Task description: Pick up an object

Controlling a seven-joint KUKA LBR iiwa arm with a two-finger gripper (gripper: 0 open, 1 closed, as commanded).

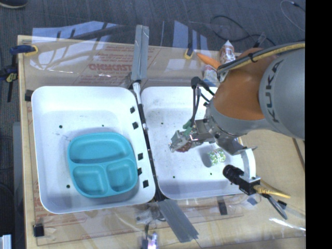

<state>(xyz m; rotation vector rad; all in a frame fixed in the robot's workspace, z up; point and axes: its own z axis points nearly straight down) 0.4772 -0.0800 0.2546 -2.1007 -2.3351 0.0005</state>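
Even, fairly bright overhead light, slightly cool cast. White bins [46,113] close to overexposed, surface detail washed out. Soft shadow under teal tray [102,165] along its lower edge; faint shadow beneath arm [270,95] on right bin floor. Glare streaks on clear plastic sheet [93,40] at top. Gripper [181,141] area soft, fine detail unreadable. Carpet [78,4] dim, grainy

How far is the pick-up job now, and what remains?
Done: the arm has reached into the right bin, and its claw is low over the floor. In hand: nothing clearly; whether it grips anything is unclear. Left: grasp and lift an object, perhaps the small greenish one beside it.
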